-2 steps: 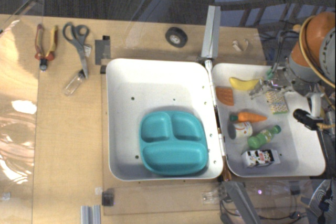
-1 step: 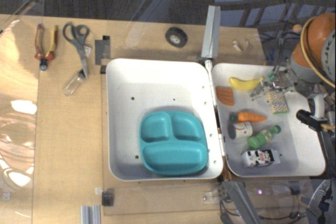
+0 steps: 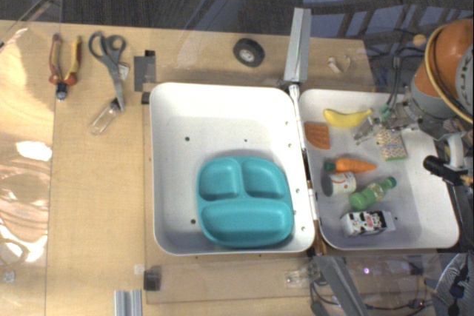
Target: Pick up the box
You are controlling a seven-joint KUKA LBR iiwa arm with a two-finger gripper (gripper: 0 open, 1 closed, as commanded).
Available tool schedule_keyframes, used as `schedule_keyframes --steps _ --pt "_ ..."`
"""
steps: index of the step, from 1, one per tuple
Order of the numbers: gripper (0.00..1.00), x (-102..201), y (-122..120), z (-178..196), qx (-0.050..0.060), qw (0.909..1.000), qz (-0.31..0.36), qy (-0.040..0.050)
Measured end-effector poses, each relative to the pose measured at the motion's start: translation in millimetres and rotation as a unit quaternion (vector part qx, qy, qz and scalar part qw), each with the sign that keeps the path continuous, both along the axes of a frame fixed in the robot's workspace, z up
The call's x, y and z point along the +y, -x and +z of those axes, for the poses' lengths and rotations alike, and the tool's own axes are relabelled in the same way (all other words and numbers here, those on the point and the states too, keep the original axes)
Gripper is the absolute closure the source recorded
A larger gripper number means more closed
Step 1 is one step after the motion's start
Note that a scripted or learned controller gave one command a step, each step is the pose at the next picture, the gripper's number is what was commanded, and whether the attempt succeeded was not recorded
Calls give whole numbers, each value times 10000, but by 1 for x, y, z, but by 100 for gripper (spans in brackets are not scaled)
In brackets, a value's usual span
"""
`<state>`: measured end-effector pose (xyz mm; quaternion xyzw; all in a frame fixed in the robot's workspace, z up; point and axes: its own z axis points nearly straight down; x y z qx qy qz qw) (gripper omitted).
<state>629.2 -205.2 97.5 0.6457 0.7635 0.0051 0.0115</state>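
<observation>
The box (image 3: 365, 222), a small white carton with dark print, lies on its side near the front edge of the right bin (image 3: 437, 233), toward that bin's front-left corner; just behind it a green bottle (image 3: 372, 192) lies tilted, and to the bottle's left stands a small white cup (image 3: 341, 183); a carrot (image 3: 353, 166) lies behind the cup, an orange-brown flat piece (image 3: 317, 135) rests against the bin's left wall, and a banana (image 3: 346, 117) lies near the back-left corner; a small patterned packet (image 3: 392, 144) sits toward the middle of the back half. The gripper (image 3: 378, 124) hangs over the back of the right bin, just beside the banana's right end and above the packet, well apart from the box; whether its fingers are apart or together cannot be told; the arm (image 3: 448, 74) with its orange band enters at the right edge. The left bin (image 3: 178, 115) carries a teal divided tray (image 3: 245, 200) near its front-right corner. On the bench (image 3: 74, 196) beyond the bins' back edge lie a roll of black tape (image 3: 249, 52), scissors (image 3: 111, 63) and red-handled pliers (image 3: 62, 63) toward the back-left corner.
</observation>
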Motion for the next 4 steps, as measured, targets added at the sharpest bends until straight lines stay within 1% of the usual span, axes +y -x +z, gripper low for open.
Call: schedule_keyframes --steps 1,2,3,4 --pt "0 -1 -4 0 10 9996 291 10" --pt "100 -1 -9 15 -52 9995 305 40" --pt "0 -1 -8 15 -50 9995 305 39" --pt "0 -2 -11 1 -8 10000 53 6"
